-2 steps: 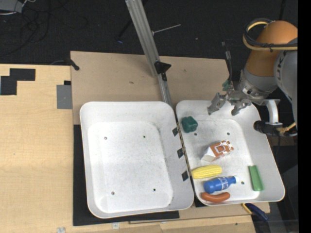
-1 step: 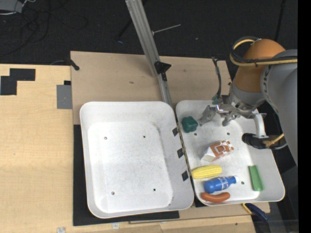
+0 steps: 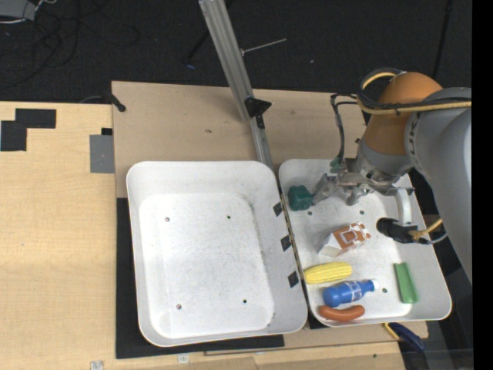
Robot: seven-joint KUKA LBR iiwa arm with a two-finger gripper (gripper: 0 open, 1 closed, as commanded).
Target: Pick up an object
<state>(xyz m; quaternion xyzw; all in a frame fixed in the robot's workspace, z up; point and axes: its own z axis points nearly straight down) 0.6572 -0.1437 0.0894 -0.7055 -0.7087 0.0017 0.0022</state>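
My gripper (image 3: pixel 356 185) hangs low over the far part of the right bin (image 3: pixel 431 303), below the orange-banded wrist. A teal object (image 3: pixel 299 199) lies just to its left, against the bin's left wall, and seems to touch the gripper's left tip or sit very close to it. Nearer the front lie a white and brown packet (image 3: pixel 348 239), a yellow corn cob (image 3: pixel 327 272), a blue bottle (image 3: pixel 348 291), a red sausage (image 3: pixel 341 312) and a green block (image 3: pixel 404 282).
The left bin (image 3: pixel 154 179) sits beside the right one, joined by black clips. A slanted metal rail (image 3: pixel 231 60) rises behind the bins. A black cable fitting (image 3: pixel 394 228) hangs off the arm over the right bin's right side.
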